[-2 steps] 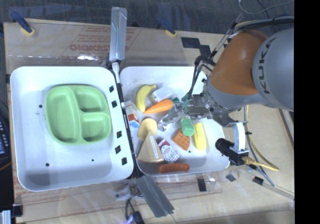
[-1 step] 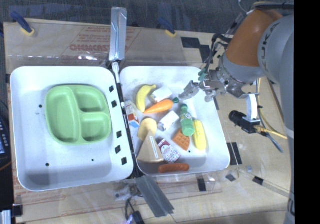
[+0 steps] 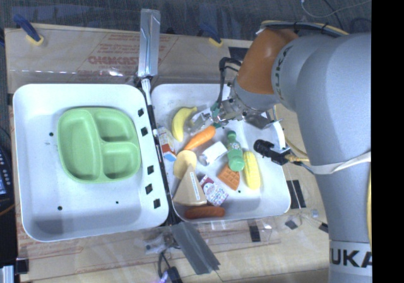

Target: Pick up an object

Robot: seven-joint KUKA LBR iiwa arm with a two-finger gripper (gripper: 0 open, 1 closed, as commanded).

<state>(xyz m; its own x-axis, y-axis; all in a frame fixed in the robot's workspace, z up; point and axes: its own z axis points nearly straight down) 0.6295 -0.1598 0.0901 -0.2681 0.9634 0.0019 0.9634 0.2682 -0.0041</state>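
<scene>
Currently we are seeing the gripper (image 3: 218, 111) hovering over the right bin (image 3: 273, 196), centre frame | grip state unreadable | smooth tapered carrot (image 3: 201, 138), curved banana (image 3: 181, 122) lying just below.

The left bin (image 3: 28, 149) offers open floor all around the green divided plate (image 3: 99, 143) that sits in its middle, with bare white along every wall. The right bin (image 3: 278, 196) is crowded: a banana (image 3: 180, 122), carrot (image 3: 200, 138), green bottle (image 3: 234, 152), corn cob (image 3: 251, 170), wedge-shaped block (image 3: 189, 189) and sausage (image 3: 203, 211) lie touching or just beside one another, leaving only narrow strips of floor at the upper edge and lower right corner. The grey arm (image 3: 322, 92) overhangs that bin's right and upper side, and an upright metal divider (image 3: 149, 42) stands between the bins at the far end.
</scene>
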